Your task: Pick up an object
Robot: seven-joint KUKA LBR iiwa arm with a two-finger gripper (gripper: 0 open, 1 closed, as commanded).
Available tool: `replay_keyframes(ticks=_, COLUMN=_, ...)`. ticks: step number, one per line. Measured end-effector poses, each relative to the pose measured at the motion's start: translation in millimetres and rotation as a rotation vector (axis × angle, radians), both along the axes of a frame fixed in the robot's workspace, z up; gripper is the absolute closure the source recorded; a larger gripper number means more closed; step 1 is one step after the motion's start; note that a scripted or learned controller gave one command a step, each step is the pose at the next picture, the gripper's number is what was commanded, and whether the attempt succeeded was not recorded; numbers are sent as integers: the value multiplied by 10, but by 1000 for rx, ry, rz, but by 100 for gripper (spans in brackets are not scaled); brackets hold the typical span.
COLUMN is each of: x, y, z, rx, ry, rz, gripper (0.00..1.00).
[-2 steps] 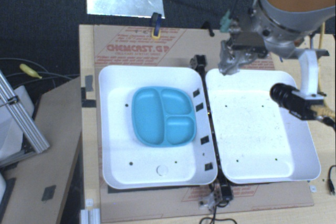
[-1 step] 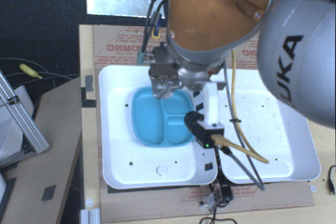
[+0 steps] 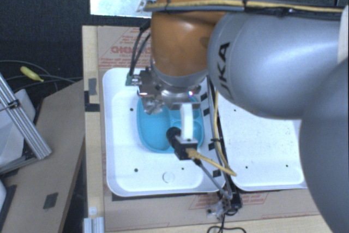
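Blue and rounded, the object (image 3: pixel 155 138) lies in the middle of the left bin (image 3: pixel 117 174), directly beneath your hand (image 3: pixel 163 102), so you need only descend. Whether the hand is wide or narrow, you cannot tell.

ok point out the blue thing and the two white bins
blue object (image 3: pixel 152 136): camera view, on its lower left part, beside the wrist
left bin (image 3: pixel 120 139): camera view, bare floor near its left wall
right bin (image 3: pixel 262 155): camera view, bare floor below the arm
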State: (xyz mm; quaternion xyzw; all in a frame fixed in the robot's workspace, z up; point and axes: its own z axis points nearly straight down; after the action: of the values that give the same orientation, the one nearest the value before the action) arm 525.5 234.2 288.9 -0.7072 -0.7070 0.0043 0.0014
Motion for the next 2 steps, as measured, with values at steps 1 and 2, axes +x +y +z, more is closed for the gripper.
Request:
replay_keyframes(ticks=1, x=365, y=2, z=826, rx=8, ry=-19, rz=-1, gripper=100)
replay_keyframes(ticks=2, x=538, y=-466, z=763, rx=3, ry=-11, rz=-4, gripper=100)
